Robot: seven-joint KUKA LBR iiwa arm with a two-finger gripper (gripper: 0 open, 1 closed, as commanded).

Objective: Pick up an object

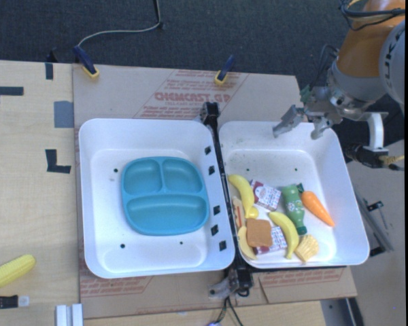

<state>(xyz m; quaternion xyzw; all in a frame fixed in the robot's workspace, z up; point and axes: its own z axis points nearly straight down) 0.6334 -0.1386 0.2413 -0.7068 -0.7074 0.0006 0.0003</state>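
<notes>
At the upper right of the frame the gripper [301, 123] hangs over the far rim of the right bin [340, 155], its two fingers spread apart with nothing between them. The toy food lies heaped in that bin's lower half: two bananas [243, 191], a carrot [317, 208], a green bottle [294, 207] and a corn piece [307, 247]. A blue divided plate [166, 195] sits in the left bin [95, 182].
</notes>
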